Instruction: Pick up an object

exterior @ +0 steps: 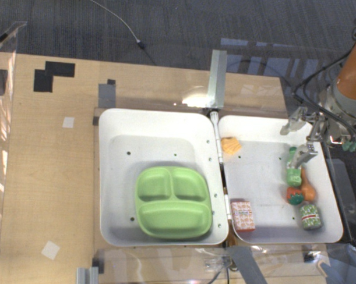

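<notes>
Nearest the camera, at the table's front edge, metal brackets and a clear guard lie just below the two white bins. The left bin carries a green sectioned plate, which lies flat in its front half, toward the divider. The right bin holds the loose items: a pink patterned box in its front left corner against the divider, a small yellow-orange piece near its back left corner, and a cluster along its right side. In that cluster a green block lies just behind an orange and red piece, and a small green and white can lies nearest the front right corner. The arm comes in over the table's right edge, and its end effector hangs over the right side of the right bin, fingertips just above the green block. Whether the fingers are spread or closed cannot be told from this angle, and nothing shows between them.
</notes>
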Controlling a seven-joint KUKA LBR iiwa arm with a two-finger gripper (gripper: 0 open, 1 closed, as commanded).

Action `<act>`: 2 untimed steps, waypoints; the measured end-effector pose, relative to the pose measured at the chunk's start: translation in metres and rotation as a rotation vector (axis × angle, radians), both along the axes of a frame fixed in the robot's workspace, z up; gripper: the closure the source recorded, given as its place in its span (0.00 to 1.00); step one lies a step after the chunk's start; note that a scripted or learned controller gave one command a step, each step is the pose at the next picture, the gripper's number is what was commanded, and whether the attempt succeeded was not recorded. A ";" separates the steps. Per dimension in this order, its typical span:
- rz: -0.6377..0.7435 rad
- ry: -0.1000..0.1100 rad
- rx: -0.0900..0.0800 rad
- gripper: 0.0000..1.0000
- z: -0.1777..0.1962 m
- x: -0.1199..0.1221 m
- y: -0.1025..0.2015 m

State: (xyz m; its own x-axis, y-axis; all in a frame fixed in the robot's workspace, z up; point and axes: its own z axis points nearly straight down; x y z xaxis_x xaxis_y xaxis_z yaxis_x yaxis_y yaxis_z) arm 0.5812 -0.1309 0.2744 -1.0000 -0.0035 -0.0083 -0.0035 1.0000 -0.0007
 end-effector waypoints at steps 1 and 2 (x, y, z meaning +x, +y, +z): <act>0.179 0.003 -0.002 0.00 -0.067 -0.061 -0.051; 0.060 -0.012 -0.005 0.00 -0.183 -0.010 -0.058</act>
State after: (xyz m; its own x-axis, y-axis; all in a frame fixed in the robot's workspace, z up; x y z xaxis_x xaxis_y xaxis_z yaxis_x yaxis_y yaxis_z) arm 0.5707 -0.1891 0.0916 -0.9978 -0.0639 -0.0199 -0.0638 0.9979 -0.0060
